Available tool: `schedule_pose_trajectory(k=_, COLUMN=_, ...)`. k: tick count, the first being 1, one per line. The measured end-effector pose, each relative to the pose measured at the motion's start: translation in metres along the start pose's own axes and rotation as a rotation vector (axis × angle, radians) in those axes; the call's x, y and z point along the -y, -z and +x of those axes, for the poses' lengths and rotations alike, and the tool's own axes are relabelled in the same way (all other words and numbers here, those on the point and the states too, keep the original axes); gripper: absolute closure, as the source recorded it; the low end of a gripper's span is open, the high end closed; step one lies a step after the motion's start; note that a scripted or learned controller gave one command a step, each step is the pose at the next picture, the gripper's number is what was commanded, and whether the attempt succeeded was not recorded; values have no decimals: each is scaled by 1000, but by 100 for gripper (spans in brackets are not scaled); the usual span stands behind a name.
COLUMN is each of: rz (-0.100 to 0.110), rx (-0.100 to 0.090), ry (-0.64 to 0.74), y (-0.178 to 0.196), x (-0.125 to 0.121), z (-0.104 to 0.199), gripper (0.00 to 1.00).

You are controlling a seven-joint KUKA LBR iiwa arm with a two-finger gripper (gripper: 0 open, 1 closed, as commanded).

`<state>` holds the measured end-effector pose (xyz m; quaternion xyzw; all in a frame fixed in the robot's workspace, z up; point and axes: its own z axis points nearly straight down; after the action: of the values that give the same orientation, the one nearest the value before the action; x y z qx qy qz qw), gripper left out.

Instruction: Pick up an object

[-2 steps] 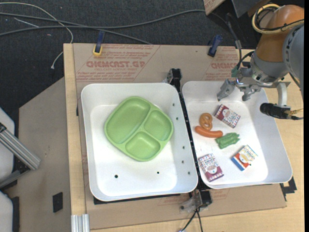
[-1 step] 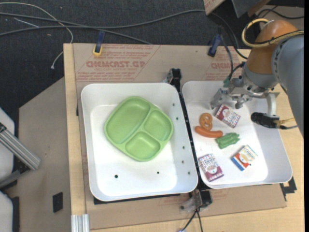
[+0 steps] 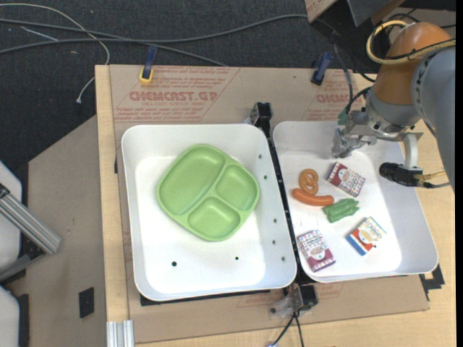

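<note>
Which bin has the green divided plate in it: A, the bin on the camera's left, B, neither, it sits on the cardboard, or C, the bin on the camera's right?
A: the green divided plate lies in the left bin, apart from the small items.

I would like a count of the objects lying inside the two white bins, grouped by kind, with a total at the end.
Green divided plate: 1
Small printed cartons: 3
Orange sausage: 1
Pretzel: 1
Green vegetable toy: 1
Total: 7
</note>
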<state>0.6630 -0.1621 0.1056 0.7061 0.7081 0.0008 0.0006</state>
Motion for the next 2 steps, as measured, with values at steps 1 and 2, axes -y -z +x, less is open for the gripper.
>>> schedule_pose_trajectory(k=1, rz=-4, rx=2, ry=-3, y=53, x=0, z=-10, gripper=100)
schedule_pose_trajectory(k=2, rz=-7, rx=3, ry=-2, y=108, x=-2, z=-10, gripper=100)
